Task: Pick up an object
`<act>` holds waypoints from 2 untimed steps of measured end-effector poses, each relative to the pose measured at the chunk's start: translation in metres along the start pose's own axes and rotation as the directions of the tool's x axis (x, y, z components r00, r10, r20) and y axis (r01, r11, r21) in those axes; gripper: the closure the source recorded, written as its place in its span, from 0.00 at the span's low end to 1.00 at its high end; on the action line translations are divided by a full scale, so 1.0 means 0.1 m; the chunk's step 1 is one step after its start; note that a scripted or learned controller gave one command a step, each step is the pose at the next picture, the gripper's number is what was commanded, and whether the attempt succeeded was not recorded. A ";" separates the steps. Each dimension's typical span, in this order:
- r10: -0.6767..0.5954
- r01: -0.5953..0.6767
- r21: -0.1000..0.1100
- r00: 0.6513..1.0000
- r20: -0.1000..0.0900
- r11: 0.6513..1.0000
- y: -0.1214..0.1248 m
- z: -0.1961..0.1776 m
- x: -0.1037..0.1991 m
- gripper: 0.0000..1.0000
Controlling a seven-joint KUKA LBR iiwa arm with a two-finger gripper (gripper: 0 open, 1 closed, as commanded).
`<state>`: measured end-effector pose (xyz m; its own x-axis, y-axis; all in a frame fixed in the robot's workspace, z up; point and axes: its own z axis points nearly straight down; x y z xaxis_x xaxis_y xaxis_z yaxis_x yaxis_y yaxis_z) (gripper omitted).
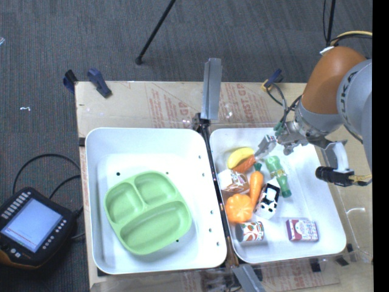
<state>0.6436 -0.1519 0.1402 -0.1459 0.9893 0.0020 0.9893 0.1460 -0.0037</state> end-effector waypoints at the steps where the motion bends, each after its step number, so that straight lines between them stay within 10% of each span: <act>1: 0.386 -0.386 -0.013 0.922 -0.002 0.922 0.02 0.44 -0.19 0.00; 2: 0.332 -0.332 -0.021 0.943 -0.001 0.943 -0.28 0.44 0.26 0.00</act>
<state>0.6119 -0.1301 0.0965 0.1909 0.9816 0.0018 0.9815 -0.1909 0.0165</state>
